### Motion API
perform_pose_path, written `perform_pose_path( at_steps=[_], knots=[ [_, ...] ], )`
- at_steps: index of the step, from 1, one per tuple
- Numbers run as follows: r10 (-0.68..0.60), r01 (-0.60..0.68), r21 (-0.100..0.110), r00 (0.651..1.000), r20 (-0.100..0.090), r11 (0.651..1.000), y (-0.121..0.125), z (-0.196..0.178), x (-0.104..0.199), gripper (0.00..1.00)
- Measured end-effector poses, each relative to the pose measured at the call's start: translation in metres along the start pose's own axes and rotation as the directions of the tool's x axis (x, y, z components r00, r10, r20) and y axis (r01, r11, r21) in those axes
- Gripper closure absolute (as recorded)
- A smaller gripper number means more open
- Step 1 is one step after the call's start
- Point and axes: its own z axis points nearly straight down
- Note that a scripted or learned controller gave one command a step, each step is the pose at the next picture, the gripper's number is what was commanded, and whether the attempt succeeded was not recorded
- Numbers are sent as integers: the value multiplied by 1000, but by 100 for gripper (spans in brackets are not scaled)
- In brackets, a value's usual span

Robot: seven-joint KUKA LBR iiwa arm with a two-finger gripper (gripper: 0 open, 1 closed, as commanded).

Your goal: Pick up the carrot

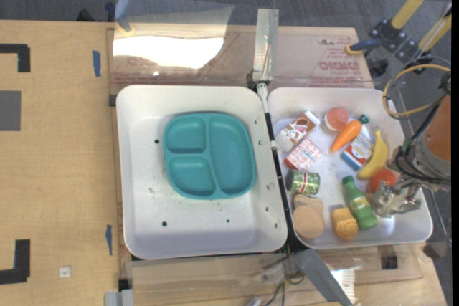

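Observation:
The orange carrot [346, 135] lies at a slant in the upper middle of the right bin [423, 229], between a red tomato [336, 117] and a white and blue carton [361, 147]. My gripper [396, 200] hangs low over the right side of that bin, below and to the right of the carrot and well apart from it. It sits beside a green bottle [358, 203] and a red item [384, 179]. Nothing shows as held in it.
A teal divided plate [210, 154] lies in the left bin [136, 175]. The right bin also holds a banana [376, 154], two small cartons [301, 143], a can [305, 183], a corn cob [345, 223] and a tan round piece [309, 220]. Cables loop at the right edge.

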Motion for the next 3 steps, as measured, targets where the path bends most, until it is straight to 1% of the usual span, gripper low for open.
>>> perform_pose_path(
  at_steps=[1, 2, 3],
  knots=[
    [-67, 67, 25, 998, 1, 997, -32, -207, -21, 100],
    [-161, 161, 21, 987, 1, 987, -13, -8, -8, 100],
    [-204, 204, 24, 979, -3, 979, -32, -154, -18, 100]
  ],
)
